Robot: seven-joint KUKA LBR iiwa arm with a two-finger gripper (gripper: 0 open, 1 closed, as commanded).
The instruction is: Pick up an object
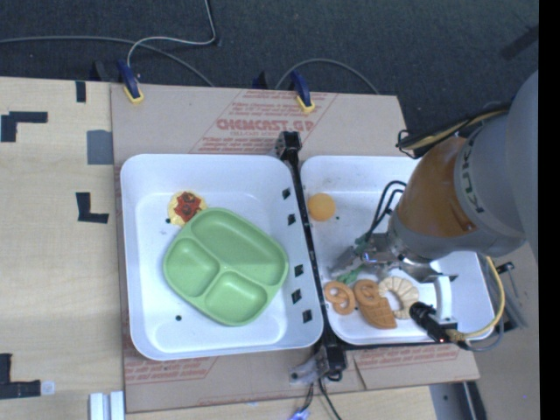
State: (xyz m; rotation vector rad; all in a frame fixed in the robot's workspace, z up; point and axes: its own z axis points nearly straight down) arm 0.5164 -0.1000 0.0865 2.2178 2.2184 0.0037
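Observation:
My gripper [357, 258] reaches down into the right bin [350, 185], low over its middle, just above several small food items. A pretzel [339, 297] lies at the bin's front left, a brown pastry [373, 304] beside it, and a pale ridged piece [400, 289] to their right. Something green [347, 275] shows right under the fingers. An orange ball [321, 206] sits apart near the bin's back left. The arm's wrist hides the fingertips.
The left bin [140, 234] holds a green divided plate [226, 266] and a small red and yellow toy [185, 206] at its back left. A black divider [300, 226] runs between the bins. The grey and orange arm [455, 199] covers the right bin's right half.

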